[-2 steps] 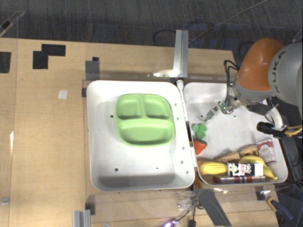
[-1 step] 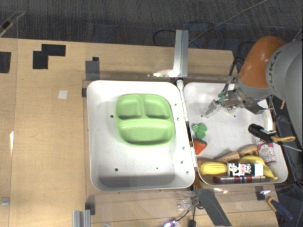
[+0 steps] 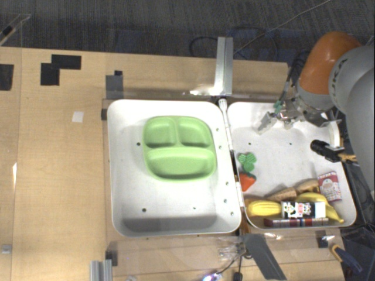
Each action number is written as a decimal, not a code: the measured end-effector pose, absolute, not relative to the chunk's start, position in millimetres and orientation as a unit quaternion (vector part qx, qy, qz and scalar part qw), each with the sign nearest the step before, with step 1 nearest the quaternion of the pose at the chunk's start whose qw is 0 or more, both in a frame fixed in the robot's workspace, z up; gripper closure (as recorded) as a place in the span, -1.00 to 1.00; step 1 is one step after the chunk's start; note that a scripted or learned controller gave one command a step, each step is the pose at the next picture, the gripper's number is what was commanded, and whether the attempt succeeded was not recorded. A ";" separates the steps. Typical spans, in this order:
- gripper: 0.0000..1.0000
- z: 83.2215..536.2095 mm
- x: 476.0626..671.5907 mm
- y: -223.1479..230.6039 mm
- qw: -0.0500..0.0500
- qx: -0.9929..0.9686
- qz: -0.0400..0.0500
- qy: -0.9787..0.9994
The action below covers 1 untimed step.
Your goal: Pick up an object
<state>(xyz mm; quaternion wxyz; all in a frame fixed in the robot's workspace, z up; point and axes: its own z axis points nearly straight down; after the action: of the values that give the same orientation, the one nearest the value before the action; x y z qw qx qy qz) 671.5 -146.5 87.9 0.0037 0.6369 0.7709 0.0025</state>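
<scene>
My gripper [image 3: 266,122] hangs over the back part of the right bin [image 3: 275,157], above bare white floor, with nothing seen in it. The grey arm with its orange band [image 3: 325,63] reaches in from the upper right. Along the right bin's front lie a yellow banana [image 3: 263,208], a black-and-white box [image 3: 303,209], a second banana [image 3: 321,201], a dark marker [image 3: 290,222] and a wooden piece [image 3: 293,190]. A red-and-white carton [image 3: 330,186] sits at the right wall. An orange toy carrot with a green top [image 3: 247,173] lies by the left wall.
The left bin [image 3: 126,174] holds a green divided plate [image 3: 179,146] near its middle. A metal post [image 3: 224,63] stands behind the wall between the two bins. A black part [image 3: 328,150] juts over the right bin's right side.
</scene>
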 end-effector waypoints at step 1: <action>-1.00 88.8 649.5 -162.1 0.005 0.625 0.003 0.781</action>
<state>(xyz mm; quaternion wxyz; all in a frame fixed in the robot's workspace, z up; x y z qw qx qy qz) 649.5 -162.1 88.8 0.0045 0.6246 0.7810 0.0025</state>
